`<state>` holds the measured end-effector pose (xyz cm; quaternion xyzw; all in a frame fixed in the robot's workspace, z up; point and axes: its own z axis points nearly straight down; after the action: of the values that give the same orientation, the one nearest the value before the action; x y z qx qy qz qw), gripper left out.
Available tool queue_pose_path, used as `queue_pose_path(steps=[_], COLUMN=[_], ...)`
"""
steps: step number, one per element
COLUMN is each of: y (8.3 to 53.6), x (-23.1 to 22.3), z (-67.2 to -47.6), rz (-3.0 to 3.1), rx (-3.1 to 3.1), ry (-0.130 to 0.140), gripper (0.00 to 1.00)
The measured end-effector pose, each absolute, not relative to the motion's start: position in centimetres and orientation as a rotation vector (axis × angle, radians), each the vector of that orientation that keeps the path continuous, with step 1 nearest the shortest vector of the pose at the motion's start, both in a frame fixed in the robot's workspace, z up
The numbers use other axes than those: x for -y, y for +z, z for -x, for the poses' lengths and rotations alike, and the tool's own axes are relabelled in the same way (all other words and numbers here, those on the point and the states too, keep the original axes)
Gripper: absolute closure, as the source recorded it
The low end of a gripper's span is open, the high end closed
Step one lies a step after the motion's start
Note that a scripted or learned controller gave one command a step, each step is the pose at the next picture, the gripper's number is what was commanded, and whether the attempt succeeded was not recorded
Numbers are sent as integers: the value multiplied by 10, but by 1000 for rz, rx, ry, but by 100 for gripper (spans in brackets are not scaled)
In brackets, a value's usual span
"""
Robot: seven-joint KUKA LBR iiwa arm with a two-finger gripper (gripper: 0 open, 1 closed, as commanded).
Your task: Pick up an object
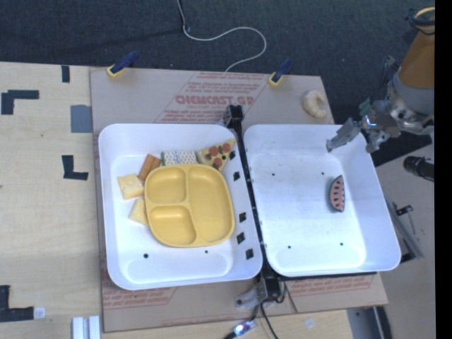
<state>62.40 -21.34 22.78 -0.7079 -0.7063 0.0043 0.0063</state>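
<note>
**Open pincer at the far rim, watermelon slice apart in the right bin**

Up at the far right corner of the right bin: the gripper, on the grey arm reaching in from the right. Spread apart, as far as can be made out, with one long grey finger slanting out over the bin's white floor toward the left and the other shorter and darker just inside the right wall. Nothing between them but bare white floor.

Nearer the camera and slightly to the right of that long finger: the watermelon slice, lying flat on the floor of the same bin, close to its right wall. Red face up, dark rind along one edge, long side running roughly toward the pincer. Clearly apart from both fingers, touching neither, and lying alone in that part of the bin.

Over in the left bin: a yellow divided plate taking up the middle. Tucked around its far and left edges, a pizza slice by the dividing wall, a pale speckled piece beside it, a brown piece, and a pale yellow square at the plate's left; another pale piece partly under the plate's rim.

Beneath both bins, a cardboard sheet with red print, held at its far edge by two blue and yellow clamps. On that cardboard, beyond the right bin, a small beige ring-shaped thing. Beyond that, a white cable looping across dark carpet.
</note>
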Motion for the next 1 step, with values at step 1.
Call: queue_pose_path(steps=[1], y=[237], x=[213], z=[-627], rz=[2219], rx=[2222], ry=[2], gripper=[0])
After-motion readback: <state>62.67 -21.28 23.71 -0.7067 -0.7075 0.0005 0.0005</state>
